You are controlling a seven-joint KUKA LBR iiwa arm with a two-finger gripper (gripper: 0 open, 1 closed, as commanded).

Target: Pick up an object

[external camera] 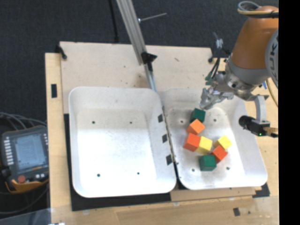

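where hand hangs, grip unclear | dark green cube perhaps just below

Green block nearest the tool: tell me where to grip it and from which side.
Take the green block from above. It is at the far end of the cluster in the right bin, just beneath the tool. Its near side seems to meet the orange block, so probably close on its left and right faces, which look free.

Dark carpet floor round pale wood bench; teach pendant lower left.
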